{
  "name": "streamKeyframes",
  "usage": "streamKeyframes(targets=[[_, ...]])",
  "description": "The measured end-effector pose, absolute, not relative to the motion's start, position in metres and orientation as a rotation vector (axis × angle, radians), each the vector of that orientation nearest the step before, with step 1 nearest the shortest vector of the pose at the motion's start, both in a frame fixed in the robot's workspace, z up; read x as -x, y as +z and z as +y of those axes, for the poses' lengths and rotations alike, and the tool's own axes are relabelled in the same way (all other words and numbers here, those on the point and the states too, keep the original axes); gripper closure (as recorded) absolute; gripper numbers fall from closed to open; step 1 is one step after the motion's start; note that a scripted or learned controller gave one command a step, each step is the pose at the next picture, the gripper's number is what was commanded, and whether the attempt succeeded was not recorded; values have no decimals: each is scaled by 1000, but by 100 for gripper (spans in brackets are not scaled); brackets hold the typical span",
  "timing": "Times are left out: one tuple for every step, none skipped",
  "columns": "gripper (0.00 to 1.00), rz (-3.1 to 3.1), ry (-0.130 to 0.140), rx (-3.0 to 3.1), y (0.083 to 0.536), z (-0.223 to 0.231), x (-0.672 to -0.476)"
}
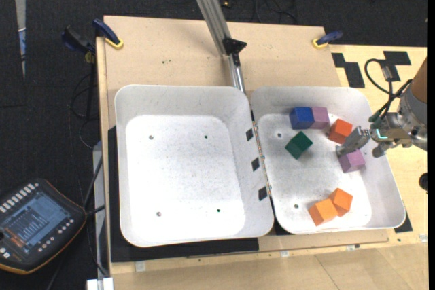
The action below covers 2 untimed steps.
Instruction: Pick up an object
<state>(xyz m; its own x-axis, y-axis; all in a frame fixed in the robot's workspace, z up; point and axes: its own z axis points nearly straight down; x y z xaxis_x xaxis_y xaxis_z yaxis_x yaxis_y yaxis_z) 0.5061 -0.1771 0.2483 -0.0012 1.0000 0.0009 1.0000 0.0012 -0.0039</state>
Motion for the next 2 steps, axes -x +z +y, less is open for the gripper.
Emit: streamKeyframes(targets=[[0,-2222,0,2221,250,-177,-507],[0,-2219,3,2219,204,-172,-501]])
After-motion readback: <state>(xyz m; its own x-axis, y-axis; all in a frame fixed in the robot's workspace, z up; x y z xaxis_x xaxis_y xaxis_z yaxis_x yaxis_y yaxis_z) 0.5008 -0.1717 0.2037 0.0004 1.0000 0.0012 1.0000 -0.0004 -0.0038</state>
